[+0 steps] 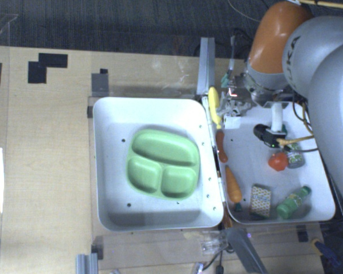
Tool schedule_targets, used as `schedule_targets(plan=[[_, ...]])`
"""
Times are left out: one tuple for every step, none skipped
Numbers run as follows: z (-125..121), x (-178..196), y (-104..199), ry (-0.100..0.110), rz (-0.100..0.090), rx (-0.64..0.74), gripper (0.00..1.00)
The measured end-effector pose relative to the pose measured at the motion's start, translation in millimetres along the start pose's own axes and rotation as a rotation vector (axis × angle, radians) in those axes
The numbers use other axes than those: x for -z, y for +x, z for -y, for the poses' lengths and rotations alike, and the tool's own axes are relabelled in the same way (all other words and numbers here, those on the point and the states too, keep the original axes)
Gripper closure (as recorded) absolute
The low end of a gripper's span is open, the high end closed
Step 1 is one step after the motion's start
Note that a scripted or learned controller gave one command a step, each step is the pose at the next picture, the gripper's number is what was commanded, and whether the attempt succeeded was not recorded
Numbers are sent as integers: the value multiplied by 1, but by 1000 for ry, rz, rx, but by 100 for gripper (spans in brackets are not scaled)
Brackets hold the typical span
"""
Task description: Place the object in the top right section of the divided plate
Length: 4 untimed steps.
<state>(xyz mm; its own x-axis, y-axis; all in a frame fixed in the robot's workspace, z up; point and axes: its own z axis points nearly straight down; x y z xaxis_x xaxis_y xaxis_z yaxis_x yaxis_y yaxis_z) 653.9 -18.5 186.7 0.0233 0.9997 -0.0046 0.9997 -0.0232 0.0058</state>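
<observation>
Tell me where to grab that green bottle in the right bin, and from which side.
Grip the green bottle across the middle of its body, coming straight down from above. It lies on its side, slanted in the right bin's lower corner near the wall, so the fingers should probably close across its width, not along its length.

The grey arm (319, 79) fills the frame from one to four o'clock, its orange band (274, 36) up near one o'clock. Below the band the wrist points down toward nine o'clock, ending in the gripper (235, 99) just right of centre.
</observation>
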Motion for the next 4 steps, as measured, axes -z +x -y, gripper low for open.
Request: schedule_targets(plan=[[51,-1,75,1,-6,138,100],[121,32,94,2,-7,284,100],[133,66,98,0,-6,224,100],[85,28,121,2,-6,335,100]])
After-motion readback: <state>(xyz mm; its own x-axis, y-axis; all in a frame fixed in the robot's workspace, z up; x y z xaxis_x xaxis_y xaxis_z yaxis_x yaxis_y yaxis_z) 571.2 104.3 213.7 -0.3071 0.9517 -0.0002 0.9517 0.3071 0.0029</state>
